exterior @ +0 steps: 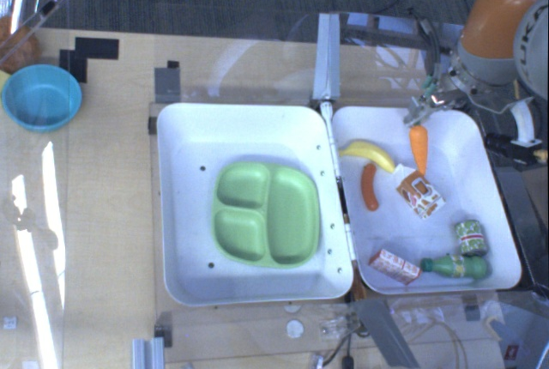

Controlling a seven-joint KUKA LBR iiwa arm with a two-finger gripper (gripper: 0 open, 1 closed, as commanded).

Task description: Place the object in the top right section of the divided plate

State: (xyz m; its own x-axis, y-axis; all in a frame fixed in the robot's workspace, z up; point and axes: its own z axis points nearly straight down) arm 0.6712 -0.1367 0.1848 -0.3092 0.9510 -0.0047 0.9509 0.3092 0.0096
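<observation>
The pincer (pixel 426 105), its grip state not discernible, hangs at the far edge of the right bin (pixel 506 213) with the carrot (pixel 419 149) just below it, long axis running toward the camera, and the green divided plate (pixel 265 214) well off to its left.

We see 1 grey arm (pixel 506 11) entering from the upper right of the view, its orange band rounded and bulky above the wrist. The arm angles down and leftward. Its claw (pixel 426 104) hangs low at the end, small and metallic; we cannot make out how its tips are set.
</observation>
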